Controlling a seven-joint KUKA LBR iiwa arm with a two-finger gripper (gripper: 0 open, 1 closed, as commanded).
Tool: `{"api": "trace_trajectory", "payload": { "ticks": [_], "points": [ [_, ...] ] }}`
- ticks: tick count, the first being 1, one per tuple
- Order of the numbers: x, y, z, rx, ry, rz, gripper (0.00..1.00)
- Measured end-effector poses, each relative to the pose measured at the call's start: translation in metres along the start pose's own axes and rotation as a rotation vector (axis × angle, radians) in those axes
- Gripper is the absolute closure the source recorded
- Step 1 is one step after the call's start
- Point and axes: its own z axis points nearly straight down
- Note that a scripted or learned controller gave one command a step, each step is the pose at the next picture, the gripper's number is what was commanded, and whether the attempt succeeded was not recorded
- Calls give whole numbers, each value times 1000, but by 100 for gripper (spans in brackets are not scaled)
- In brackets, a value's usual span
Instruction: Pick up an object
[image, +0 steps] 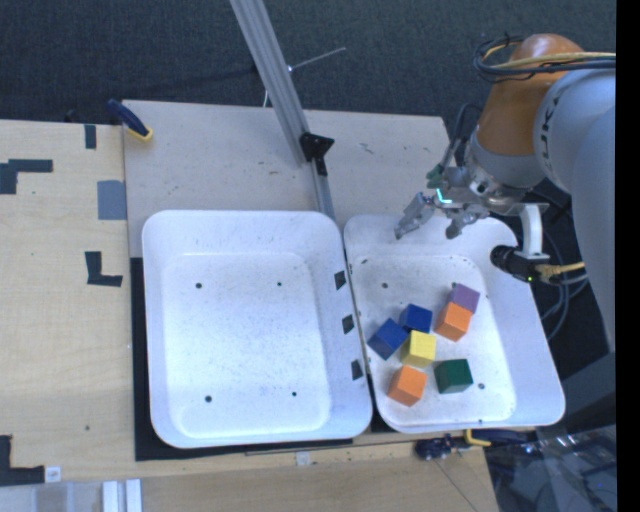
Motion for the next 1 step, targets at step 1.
{"api": "trace_trajectory", "payload": {
  "ticks": [1],
  "points": [
    [0, 1, -3, -5, -2, -1, 0]
  ]
}}
